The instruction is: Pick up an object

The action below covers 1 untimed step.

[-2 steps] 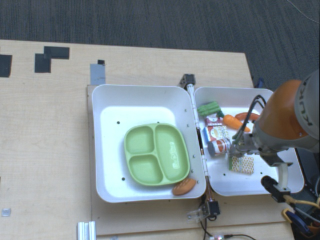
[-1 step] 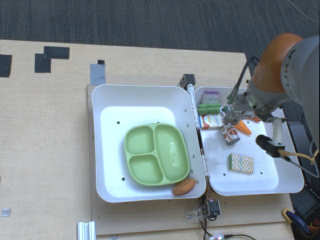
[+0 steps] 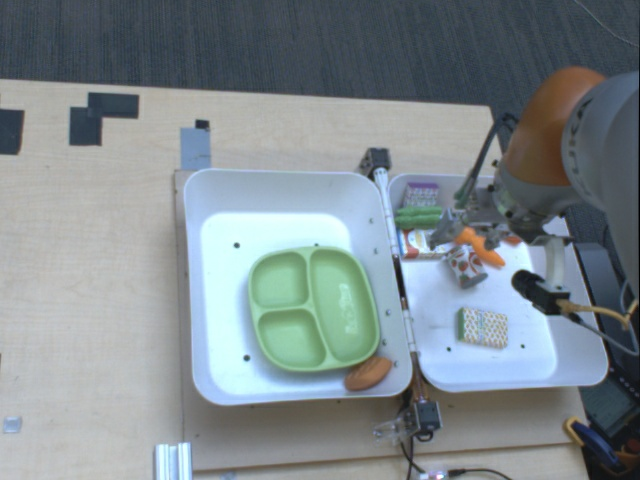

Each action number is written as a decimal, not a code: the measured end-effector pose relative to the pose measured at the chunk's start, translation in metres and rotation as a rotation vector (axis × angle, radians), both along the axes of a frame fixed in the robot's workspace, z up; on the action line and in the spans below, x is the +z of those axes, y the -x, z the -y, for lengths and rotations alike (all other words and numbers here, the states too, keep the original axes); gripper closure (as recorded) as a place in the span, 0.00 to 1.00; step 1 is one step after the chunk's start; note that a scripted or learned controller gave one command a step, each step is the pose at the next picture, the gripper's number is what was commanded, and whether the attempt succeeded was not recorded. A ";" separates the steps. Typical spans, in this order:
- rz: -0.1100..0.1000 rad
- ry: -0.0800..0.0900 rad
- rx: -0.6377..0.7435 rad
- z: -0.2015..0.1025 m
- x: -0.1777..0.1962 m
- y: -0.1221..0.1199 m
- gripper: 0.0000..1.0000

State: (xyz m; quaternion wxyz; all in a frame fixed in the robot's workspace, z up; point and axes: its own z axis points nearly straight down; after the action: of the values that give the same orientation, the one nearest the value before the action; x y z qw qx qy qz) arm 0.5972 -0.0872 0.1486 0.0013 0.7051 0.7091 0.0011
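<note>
My gripper (image 3: 468,236) hangs over the back middle of the right bin (image 3: 520,363), with the grey arm and its orange band reaching in from the right. Directly under it lie a small orange piece (image 3: 482,249) and a grey-white speckled object (image 3: 463,266); whether either is gripped is hidden. A green-and-yellow patterned block (image 3: 484,327) lies flat nearer the front of that bin. At the bin's back left corner sit a purple-and-white packet (image 3: 421,190) and a green item (image 3: 418,217).
The left bin (image 3: 215,268) holds a light green divided plate (image 3: 314,308), with a brown bun-like object (image 3: 368,373) at its front right corner. A ridge (image 3: 393,268) separates the two bins. A red-and-white flat item (image 3: 415,245) lies by the ridge.
</note>
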 end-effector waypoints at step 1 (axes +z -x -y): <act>0.005 -0.003 0.002 -0.001 -0.059 -0.012 0.00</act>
State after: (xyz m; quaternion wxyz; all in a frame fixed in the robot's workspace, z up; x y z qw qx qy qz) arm 0.6090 -0.0861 0.0897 0.0020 0.7042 0.7100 0.0040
